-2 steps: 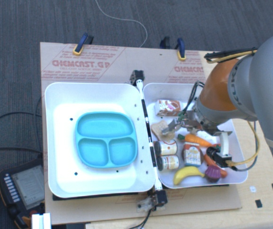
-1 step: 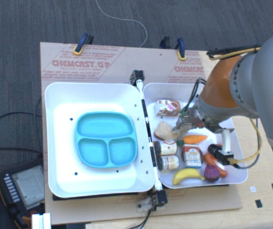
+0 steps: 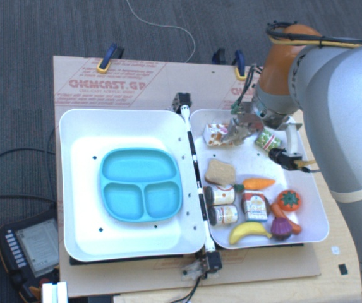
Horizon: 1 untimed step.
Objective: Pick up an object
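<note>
Camera view has my claw (image 3: pixel 241 130) low in the right bin's (image 3: pixel 316 232) far-left corner, over a crumpled wrapper (image 3: pixel 217 133); its grip state I cannot tell. Crowded against the wall, it may slip off.

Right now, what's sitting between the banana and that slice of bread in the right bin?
In the camera view, two small jars lie side by side between the bread slice and the banana, touching each other.
</note>
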Motion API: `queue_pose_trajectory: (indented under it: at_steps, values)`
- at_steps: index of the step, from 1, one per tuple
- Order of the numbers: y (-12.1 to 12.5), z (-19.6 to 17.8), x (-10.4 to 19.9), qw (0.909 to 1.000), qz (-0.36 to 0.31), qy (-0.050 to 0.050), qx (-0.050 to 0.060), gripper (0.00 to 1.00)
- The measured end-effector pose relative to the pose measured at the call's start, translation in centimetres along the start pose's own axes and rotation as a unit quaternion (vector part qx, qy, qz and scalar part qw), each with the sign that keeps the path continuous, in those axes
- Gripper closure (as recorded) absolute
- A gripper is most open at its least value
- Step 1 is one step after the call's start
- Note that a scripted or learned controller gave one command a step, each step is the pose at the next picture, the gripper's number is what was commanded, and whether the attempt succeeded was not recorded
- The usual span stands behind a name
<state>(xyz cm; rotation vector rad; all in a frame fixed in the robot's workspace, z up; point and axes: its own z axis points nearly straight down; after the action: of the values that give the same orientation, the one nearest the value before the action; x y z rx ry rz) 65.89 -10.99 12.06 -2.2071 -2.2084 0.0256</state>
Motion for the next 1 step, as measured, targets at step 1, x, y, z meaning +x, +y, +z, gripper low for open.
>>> queue_pose_trajectory:
  at_steps: [1]
  values:
    - [-2.28,-6.39,2.89,0.9999,0.0,-0.002,-0.013,1.0]
